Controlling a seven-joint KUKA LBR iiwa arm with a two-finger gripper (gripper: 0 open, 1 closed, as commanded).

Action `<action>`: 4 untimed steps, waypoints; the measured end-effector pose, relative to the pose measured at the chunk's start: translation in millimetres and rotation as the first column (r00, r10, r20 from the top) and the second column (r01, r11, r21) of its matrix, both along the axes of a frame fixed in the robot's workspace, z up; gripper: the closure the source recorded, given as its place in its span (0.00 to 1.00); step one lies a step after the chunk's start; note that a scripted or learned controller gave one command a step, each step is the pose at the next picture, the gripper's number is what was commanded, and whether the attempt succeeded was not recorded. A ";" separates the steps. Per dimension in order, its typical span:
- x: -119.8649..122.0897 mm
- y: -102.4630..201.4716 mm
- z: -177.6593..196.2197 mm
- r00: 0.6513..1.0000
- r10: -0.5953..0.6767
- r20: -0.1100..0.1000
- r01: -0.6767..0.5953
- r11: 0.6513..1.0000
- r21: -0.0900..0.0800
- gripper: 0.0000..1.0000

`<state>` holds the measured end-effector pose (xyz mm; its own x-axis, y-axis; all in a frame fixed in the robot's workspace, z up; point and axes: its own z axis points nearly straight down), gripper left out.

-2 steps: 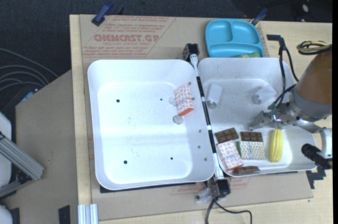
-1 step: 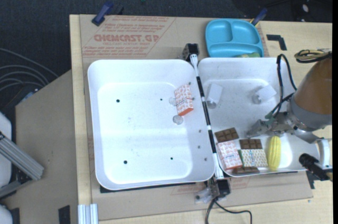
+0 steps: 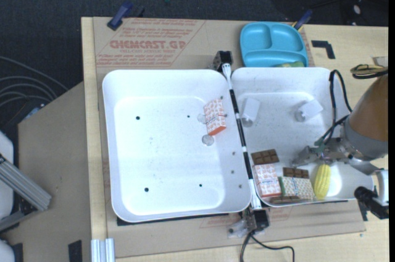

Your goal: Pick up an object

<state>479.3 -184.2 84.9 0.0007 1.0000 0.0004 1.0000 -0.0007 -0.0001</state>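
Although the arm has reached into the right bin [image 3: 271, 78] from the right, nothing appears lifted yet, so the pick seems to be at its approach or grasp stage. The end effector [image 3: 318, 156] sits low over the bin's near right corner, just above a yellow corn cob [image 3: 321, 181] lying on the bin floor; its grip cannot be told from this angle, and no object shows held in it. Beside the corn, toward the middle divider, lie several small cartons: a red and white carton [image 3: 266, 180], a brown packet [image 3: 265, 157] and a patterned packet [image 3: 296, 185]. The left bin [image 3: 160, 149] holds one small red and white box [image 3: 215, 117] near its right wall. A blue divided plate [image 3: 273, 44] rests on the counter [image 3: 154, 38] behind the bins. Judging by position, the corn is the likely target; closing, lifting and clearing the bin remain to do.
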 end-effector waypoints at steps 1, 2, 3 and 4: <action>0.4 0.3 9.8 1.000 0.000 0.002 0.000 1.000 0.000 1.00; 0.2 0.3 9.6 1.000 0.000 0.001 0.000 1.000 0.000 0.00; 0.6 0.3 19.5 1.000 -0.001 0.003 0.001 1.000 -0.001 1.00; 0.5 0.3 19.3 1.000 -0.001 0.002 0.001 1.000 -0.001 0.00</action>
